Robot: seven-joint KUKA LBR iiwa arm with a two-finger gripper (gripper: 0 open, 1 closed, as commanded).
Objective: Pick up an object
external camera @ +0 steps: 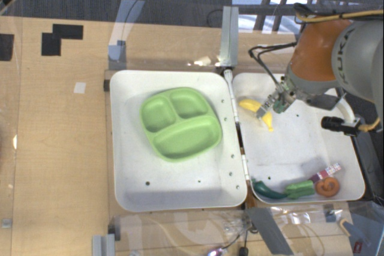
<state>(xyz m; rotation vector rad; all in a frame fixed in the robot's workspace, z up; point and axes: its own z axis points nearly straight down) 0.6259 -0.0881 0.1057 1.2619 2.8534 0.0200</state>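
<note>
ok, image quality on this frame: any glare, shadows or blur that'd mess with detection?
Camera view: bright glare at the top beside the arm, and faint reflections along the bench's near edge. Soft shadow across the left bin at its near side, below the green plate. The gripper over the yellow object looks slightly soft; its jaws are hard to read.

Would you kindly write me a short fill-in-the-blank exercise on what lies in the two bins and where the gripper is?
1. The green divided plate lies in the ___ bin of the camera view.
2. The gripper is right by a ___ coloured object in the right bin.
3. The green plate has ___ compartments.
4. The small orange object lies near the right bin's ___ right corner.

Missing words: left; yellow; three; bottom
</note>
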